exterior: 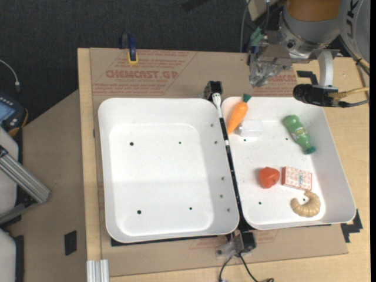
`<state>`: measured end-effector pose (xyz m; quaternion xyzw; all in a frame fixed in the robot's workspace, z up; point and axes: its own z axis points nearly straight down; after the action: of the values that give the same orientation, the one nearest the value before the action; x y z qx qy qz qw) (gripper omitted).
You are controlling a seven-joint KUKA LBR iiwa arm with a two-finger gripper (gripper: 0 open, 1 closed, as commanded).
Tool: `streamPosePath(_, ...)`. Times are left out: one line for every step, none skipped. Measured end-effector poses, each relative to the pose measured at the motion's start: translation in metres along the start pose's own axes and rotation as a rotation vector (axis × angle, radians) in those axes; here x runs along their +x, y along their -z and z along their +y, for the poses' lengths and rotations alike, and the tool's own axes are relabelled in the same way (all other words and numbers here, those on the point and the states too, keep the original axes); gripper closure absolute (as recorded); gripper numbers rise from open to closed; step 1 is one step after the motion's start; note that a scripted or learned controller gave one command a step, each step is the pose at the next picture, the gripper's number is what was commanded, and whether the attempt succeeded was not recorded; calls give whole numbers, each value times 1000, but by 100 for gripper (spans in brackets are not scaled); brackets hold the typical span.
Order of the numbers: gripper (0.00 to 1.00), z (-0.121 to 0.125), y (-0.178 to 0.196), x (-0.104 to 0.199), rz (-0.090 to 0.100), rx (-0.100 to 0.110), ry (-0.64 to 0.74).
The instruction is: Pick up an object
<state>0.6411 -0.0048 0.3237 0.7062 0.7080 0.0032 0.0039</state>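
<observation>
My gripper (pixel 261 76) hangs above the back edge of the right bin (pixel 338 175), just behind and to the right of an orange carrot (pixel 237 116) with a green top. Nothing shows in the gripper. A small white block (pixel 251 129) lies beside the carrot. A green bottle (pixel 298 133) lies toward the bin's back right. Near the front sit a red rounded piece (pixel 268 177), a pink patterned box (pixel 297 179) and a curved tan piece (pixel 306 205).
The left bin (pixel 111 157) adjoins the right one along a black seam. A black clamp (pixel 212 90) sits at the back of that seam, a blue clip (pixel 131 47) at the board's far edge. A black fitting (pixel 314 93) with cables juts over the back right.
</observation>
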Motion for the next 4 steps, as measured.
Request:
streamPosePath(100,-3,129,35,2,-8,3)
streamPosePath(100,-44,19,50,1,24,-2)
streamPosePath(100,-57,164,98,5,-7,4)
streamPosePath(100,-108,55,130,0,24,2)
